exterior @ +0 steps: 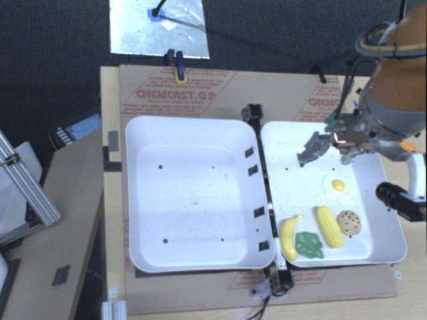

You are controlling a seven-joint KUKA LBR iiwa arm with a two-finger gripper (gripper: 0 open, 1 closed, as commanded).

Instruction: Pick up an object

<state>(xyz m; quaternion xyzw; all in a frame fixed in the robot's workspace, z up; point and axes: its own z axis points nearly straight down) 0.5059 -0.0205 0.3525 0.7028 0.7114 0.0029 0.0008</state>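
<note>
- I can read "CHEMCAST" in red on the brown sheet (200,92) under the bins, once at the far left and again, partly hidden, at the far right.
- My gripper (312,151) hangs over the far part of the right bin (383,255), its grey fingers spread apart with nothing between them.
- The fried egg (337,186) lies nearer than the gripper and a little to its right, apart from it.
- Along the near edge I see the banana (289,236), green leaf (309,245), corn cob (329,226) and cookie (349,223), all well apart from the gripper.
- The left bin (193,129) sits beside it.
</note>
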